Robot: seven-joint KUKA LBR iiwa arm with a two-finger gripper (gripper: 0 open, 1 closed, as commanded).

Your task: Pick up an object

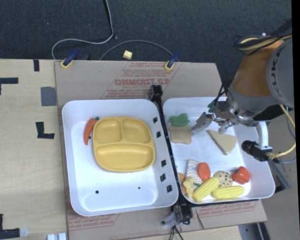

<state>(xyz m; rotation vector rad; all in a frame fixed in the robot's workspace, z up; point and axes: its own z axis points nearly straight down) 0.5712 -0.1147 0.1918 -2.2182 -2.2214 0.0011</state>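
My gripper (212, 125) hangs over the upper middle of the right bin (262, 162), fingers spread apart with nothing between them. One finger (201, 122) points down-left toward a tan bread slice (180, 135). A green leafy piece (179, 120) lies just above the bread. A pale cheese wedge (223, 141) sits right below the gripper. Along the bin's front lie a corn cob (206, 188), a second yellow cob (228, 192), a cookie (222, 177), a small orange piece (204, 170) and a red tomato (241, 175).
The left bin (75, 159) holds a yellow divided plate (124, 143) and a carrot (89, 130) at its upper left. A black divider (163, 141) runs between the bins. The arm's orange band (254, 74) stands over the right bin's far right corner.
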